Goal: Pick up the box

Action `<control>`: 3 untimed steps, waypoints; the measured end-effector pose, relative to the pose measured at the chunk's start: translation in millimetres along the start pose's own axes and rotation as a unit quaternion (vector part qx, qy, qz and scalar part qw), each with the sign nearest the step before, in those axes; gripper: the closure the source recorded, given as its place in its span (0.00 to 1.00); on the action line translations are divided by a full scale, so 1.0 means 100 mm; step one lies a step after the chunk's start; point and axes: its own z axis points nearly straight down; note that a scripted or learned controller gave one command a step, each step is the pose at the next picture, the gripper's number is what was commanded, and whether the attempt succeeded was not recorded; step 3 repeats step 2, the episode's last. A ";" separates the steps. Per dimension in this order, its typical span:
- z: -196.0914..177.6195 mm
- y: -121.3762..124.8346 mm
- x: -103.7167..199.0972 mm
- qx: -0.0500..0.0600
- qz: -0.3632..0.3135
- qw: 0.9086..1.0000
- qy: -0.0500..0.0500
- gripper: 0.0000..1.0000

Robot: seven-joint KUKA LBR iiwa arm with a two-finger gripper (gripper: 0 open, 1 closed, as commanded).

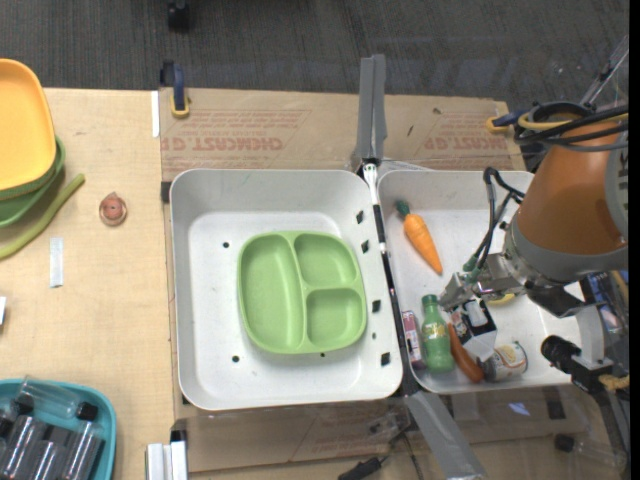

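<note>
My gripper (466,294) hangs low over the middle of the right bin (520,188), under the orange band of the arm (570,203). Right beneath and slightly in front of it lies a small black-and-white box (480,322), partly hidden by the gripper. I cannot make out whether the box is touched or held.
In the right bin an orange carrot (422,242) lies at the back left. A green bottle (435,335), a second reddish carrot (465,360) and a small round tin (508,359) crowd the front. The left bin (200,268) holds a green divided plate (302,291).
</note>
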 end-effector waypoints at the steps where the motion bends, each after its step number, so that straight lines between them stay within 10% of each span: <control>1: 0.00 0.10 0.61 0.000 0.018 1.000 0.000 1.00; 2: -1.01 0.06 0.34 -0.001 -0.036 0.999 -0.001 1.00; 3: -1.01 0.06 0.34 -0.001 -0.036 0.999 -0.001 1.00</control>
